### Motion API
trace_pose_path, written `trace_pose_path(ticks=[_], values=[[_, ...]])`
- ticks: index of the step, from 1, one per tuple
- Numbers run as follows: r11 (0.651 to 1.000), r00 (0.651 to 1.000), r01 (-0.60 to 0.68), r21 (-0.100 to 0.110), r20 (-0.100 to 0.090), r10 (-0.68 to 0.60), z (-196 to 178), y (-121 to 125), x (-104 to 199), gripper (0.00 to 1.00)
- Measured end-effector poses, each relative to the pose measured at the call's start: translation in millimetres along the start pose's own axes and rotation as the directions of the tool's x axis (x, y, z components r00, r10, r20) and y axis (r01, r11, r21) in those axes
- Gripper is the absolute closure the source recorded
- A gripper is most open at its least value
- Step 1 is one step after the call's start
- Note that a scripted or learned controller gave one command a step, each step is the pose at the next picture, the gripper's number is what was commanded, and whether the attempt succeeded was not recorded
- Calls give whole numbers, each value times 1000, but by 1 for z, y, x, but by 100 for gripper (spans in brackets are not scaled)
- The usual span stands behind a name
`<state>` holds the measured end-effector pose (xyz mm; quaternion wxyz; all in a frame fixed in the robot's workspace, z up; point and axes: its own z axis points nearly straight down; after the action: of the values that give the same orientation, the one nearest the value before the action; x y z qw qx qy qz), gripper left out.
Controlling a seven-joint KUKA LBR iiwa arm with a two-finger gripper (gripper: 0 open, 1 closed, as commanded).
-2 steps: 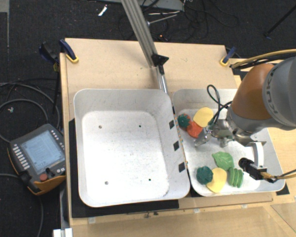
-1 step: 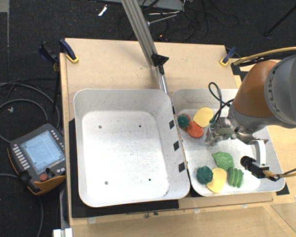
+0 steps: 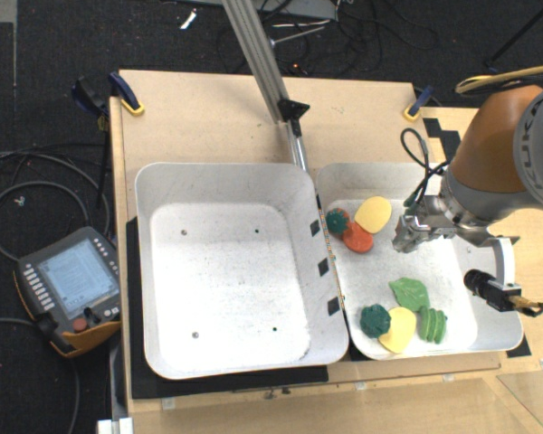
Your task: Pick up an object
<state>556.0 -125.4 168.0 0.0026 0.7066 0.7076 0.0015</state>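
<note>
My gripper point(image 3: 409, 237) hangs over the right bin point(image 3: 462, 269), just right of a yellow rounded piece point(image 3: 374, 213) and an orange-red piece point(image 3: 358, 239). A small dark green piece point(image 3: 336, 221) lies beside those two, near the bin's left wall. Nothing shows between the gripper's fingers. Toward the bin's front lie a light green leaf-like piece point(image 3: 409, 292), a dark green piece point(image 3: 375, 319), a yellow piece point(image 3: 399, 329) and a ribbed green piece point(image 3: 433, 325).
The left bin point(image 3: 163, 269) lies beside the right one, sharing a raised middle wall. A slanted metal pole point(image 3: 258, 52) crosses the bench's back. A teach pendant point(image 3: 68, 283) sits off the bench at the left. The arm's orange band point(image 3: 489, 143) looms over the right bin's back corner.
</note>
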Motion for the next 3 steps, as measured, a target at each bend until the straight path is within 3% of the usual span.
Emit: trace_pose_path(ticks=[1, 2, 3], values=[[1000, 1000, 2, -1, 0, -2, -61, 9, 1, 100], [1000, 1000, 2, 2, 0, -2, -82, 10, 1, 100], [1000, 1000, 7, 6, -3, -7, -74, 21, 63, 100]])
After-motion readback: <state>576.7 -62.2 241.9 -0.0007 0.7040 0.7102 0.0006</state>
